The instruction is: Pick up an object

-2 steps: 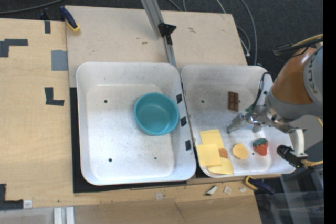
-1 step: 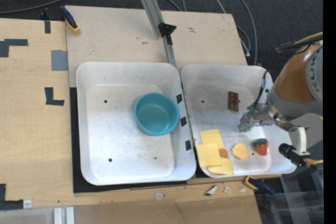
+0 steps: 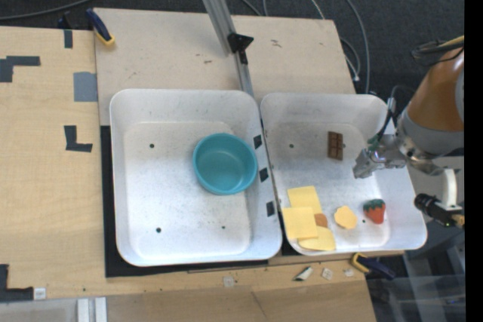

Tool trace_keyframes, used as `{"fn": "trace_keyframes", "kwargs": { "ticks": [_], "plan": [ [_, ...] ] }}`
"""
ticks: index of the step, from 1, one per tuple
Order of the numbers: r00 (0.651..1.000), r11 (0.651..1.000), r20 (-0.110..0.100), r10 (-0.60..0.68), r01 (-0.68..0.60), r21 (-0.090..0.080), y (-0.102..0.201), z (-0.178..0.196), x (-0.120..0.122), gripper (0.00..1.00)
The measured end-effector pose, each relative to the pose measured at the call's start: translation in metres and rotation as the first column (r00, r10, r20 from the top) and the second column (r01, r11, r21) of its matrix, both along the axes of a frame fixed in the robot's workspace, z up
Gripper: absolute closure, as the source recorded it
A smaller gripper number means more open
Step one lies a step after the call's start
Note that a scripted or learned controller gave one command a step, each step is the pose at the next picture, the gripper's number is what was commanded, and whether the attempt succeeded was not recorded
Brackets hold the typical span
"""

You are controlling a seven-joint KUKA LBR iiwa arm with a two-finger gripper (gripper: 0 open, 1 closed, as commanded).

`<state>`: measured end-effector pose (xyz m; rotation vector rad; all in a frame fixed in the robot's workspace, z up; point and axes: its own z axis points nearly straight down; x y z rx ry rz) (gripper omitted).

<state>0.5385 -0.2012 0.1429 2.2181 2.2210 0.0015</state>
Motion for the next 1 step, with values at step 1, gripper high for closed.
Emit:
{"fn": "trace_keyframes", "kwargs": {
  "ticks": [1],
  "plan": [
    [1.000,1.000,0.000,0.000,0.000,0.000,-0.0012,0.0424,-0.0013,1.00]
  ]
}}
